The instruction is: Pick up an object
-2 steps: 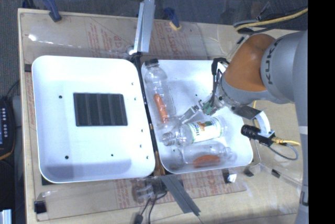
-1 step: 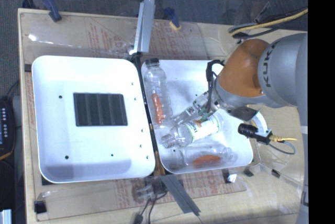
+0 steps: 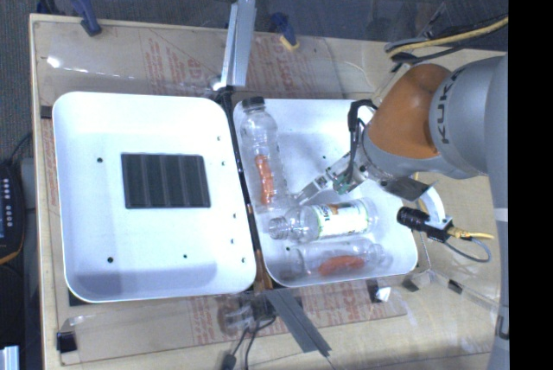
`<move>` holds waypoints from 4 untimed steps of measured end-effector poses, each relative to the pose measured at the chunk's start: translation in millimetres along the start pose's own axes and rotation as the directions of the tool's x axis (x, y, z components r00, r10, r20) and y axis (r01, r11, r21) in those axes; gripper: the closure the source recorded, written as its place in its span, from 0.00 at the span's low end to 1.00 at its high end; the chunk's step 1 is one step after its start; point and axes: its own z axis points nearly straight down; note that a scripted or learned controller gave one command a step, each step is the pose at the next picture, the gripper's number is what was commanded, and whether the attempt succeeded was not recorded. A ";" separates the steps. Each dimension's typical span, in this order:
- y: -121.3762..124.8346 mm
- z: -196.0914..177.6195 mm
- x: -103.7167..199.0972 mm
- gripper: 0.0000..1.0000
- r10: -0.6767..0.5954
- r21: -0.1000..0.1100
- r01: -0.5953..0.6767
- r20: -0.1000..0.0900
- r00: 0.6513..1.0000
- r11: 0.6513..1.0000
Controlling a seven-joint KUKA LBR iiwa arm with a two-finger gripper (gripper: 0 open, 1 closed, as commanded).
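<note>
- Wooden tabletop (image 3: 155, 312) under clear plastic sheeting carries two shallow white bins side by side, with dark carpet beyond its far edge.
- Nearest the camera inside the right bin (image 3: 302, 122), a clear bottle with orange contents (image 3: 341, 260) lies on its side along the bin's near wall.
- Just behind it, and touching or nearly so, a clear bottle with a white-and-green label (image 3: 333, 220) lies on its side, neck pointing toward the left bin (image 3: 86, 143).
- At that labelled bottle's far side, the end effector (image 3: 321, 184) reaches down from the grey arm (image 3: 471, 122) and its orange band; whether its fingers are spread or closed cannot be told, and nothing is seen held between them.
- Farther back, along the right bin's left wall, a third clear bottle with orange inside (image 3: 259, 152) lies lengthwise, cap toward the far rim.
- In the left bin, a dark ribbed rectangular panel (image 3: 165, 181) sits on the floor.
- Beyond both bins, blue clamps (image 3: 87, 22) grip the tabletop's far edge.
</note>
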 end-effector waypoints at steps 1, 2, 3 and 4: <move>-0.3 0.0 -0.3 0.00 0.001 0.000 -0.001 0.000 1.000 1.000; -0.3 0.0 -0.4 0.00 0.001 0.000 -0.001 0.000 1.000 1.000; -0.4 0.0 -0.4 0.00 0.001 0.000 -0.001 0.000 1.000 1.000; -0.2 -33.7 27.4 0.00 -0.025 -0.012 0.025 0.010 1.000 1.000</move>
